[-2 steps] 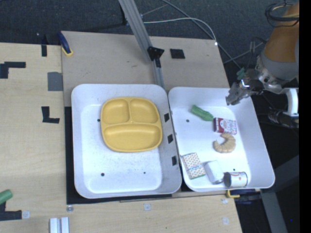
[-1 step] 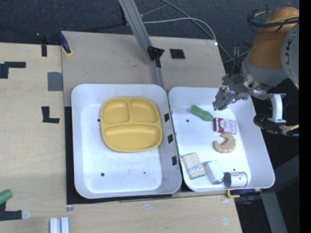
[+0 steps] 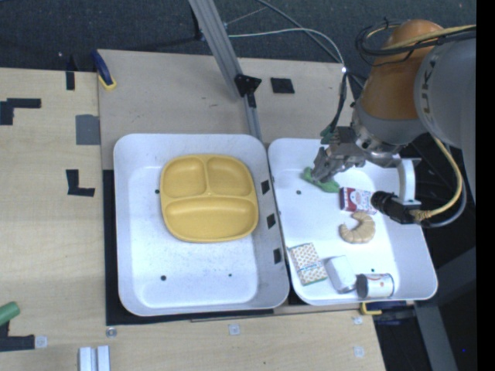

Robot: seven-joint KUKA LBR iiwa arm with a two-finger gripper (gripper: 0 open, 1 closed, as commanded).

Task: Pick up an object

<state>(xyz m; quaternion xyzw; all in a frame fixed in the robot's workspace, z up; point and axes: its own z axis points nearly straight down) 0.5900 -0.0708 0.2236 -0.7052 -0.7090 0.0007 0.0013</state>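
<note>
The gripper (image 3: 326, 168) stood low in the right bin (image 3: 410, 273), directly over a green object (image 3: 319, 180) near the bin's upper left corner. The object's long axis apparently ran leftward and up. Whether anything was grasped could not be determined.

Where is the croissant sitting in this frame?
The croissant lies in the right bin, near its middle, just below the small red-and-white carton and up and right of the checkered packet.
</note>
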